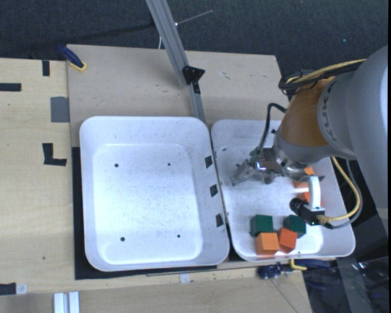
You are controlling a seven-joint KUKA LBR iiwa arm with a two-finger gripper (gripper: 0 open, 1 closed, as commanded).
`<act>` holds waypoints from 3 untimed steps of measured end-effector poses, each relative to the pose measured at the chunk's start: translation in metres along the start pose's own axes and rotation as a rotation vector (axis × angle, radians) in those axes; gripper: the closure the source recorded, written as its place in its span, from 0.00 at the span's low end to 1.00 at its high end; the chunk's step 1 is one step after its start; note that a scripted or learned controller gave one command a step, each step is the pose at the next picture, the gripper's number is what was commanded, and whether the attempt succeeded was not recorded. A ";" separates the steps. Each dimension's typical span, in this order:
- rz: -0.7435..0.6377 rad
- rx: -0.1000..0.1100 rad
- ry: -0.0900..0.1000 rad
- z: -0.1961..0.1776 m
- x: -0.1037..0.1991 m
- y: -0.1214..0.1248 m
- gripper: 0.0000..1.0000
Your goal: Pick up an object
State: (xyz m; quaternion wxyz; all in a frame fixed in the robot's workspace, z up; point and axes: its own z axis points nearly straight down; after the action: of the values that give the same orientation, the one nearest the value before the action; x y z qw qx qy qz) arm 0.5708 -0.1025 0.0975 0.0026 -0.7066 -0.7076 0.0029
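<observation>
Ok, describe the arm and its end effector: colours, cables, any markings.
The arm is a bulky, rounded grey body with an orange band above the wrist. Black and yellow cables loop around it. The end effector is small, dark grey metal with thin fingers. A white and orange fitting sits beside the wrist. No markings are legible.

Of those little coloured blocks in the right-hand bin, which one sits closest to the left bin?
The dark green block, the leftmost of the cluster. The orange block lies just below it, slightly further right; the other green and orange blocks are further right still.
</observation>
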 end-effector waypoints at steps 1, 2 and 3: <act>-0.002 -0.005 0.002 -0.013 0.001 0.001 1.00; 0.000 -0.010 0.000 -0.056 -0.001 -0.002 1.00; 0.000 -0.012 -0.001 -0.111 -0.008 -0.008 1.00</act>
State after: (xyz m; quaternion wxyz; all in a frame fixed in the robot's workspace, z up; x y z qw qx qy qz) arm 0.5637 -0.1106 0.2088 -0.0019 -0.7067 -0.7075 -0.0012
